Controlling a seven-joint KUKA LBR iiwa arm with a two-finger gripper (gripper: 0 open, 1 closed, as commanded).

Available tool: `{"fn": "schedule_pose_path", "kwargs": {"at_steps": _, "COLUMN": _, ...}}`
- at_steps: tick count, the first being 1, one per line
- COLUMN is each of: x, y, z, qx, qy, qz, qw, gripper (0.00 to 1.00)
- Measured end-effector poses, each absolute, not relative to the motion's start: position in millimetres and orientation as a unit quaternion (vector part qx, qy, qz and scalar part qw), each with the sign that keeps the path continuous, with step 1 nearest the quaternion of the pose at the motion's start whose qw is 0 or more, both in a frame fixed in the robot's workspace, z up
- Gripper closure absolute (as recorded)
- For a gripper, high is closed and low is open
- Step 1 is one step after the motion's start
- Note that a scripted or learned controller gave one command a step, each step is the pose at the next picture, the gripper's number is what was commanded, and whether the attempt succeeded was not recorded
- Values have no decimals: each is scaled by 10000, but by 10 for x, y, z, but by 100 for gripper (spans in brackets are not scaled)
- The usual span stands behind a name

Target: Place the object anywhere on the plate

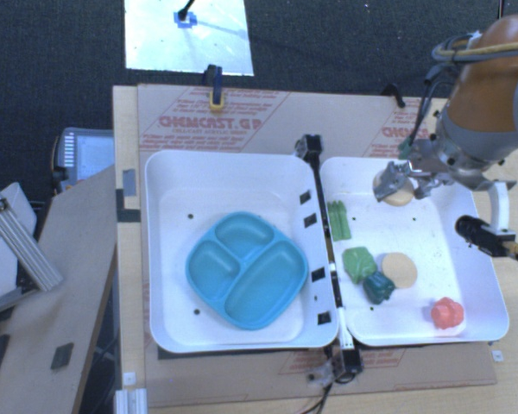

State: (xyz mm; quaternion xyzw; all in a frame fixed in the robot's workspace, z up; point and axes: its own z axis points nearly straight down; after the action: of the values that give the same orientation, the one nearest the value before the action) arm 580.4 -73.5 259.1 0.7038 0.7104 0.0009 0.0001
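A blue divided plate (pixel 246 270) lies in the left bin (pixel 168 317). The right bin (pixel 479 330) holds a long green piece (pixel 338 219), a green block (pixel 357 263), a teal object (pixel 379 286), a tan disc (pixel 401 271) and a red-pink object (pixel 447 314). My gripper (pixel 397 184) hangs over the far part of the right bin. A small tan object (pixel 401 199) sits directly under its tip, partly hidden by it. Whether it is gripped or just lying on the bin floor is unclear.
A black divider with clips (pixel 321 240) runs between the two bins. A black cylindrical part (pixel 479 232) and a white bracket (pixel 499 203) stick in over the right bin's right rim. A cardboard sheet (pixel 242 119) lies under the bins.
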Motion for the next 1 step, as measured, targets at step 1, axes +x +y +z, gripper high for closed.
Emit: {"fn": "schedule_pose_path", "kwargs": {"at_steps": 1, "x": 5826, "y": -195, "z": 2463, "qx": 7038, "qy": 7104, "qz": 10, "qw": 1, "gripper": 100}}
